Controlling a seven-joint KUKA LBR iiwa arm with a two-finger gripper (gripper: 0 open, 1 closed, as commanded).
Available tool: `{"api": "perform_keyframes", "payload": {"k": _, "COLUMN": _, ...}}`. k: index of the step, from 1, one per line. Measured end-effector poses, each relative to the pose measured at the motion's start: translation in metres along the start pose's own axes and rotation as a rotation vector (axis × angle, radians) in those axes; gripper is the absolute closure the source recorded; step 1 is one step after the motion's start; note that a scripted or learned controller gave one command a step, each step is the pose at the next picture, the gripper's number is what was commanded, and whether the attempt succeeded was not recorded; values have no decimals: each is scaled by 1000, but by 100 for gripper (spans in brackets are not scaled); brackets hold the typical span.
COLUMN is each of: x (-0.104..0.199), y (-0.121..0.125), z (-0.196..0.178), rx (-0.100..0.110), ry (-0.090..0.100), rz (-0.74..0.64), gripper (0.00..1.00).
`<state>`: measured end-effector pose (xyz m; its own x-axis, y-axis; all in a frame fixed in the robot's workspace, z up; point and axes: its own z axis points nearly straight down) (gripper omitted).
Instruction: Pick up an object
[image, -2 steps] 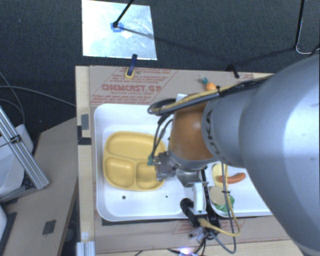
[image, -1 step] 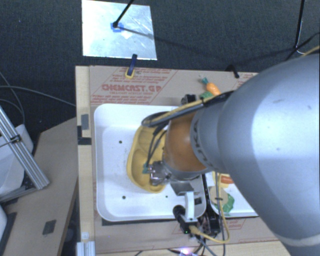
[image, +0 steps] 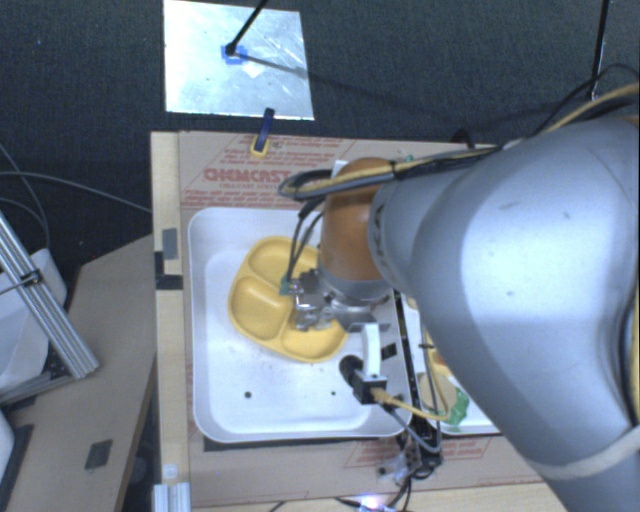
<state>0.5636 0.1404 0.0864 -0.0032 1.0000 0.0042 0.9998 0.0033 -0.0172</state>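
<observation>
A yellow divided plate (image: 262, 295) lies in the left white bin (image: 215, 330), toward its far middle. My gripper (image: 305, 308) hangs low over the plate's right edge, below the orange band of the wrist (image: 345, 235). It looks to be touching or just above the plate's rim. The wrist hides its tips. The grey arm covers most of the right side of the view.
The right bin (image: 480, 425) peeks out under the arm, with a yellow and green thing (image: 452, 402) in it. Both bins rest on cardboard (image: 240, 175). A blue and yellow marker (image: 263, 132) and a shiny sheet (image: 235, 60) lie beyond. Metal framing (image: 45, 310) stands at left.
</observation>
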Motion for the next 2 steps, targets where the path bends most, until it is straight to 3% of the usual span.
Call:
{"api": "perform_keyframes", "payload": {"k": 1, "x": 24, "y": -33, "z": -281, "rx": -35, "ry": 3, "rz": -4, "gripper": 100}}
{"api": "perform_keyframes", "payload": {"k": 2, "x": 80, "y": -39, "z": -346, "rx": -26, "ry": 2, "rz": -8, "gripper": 100}}
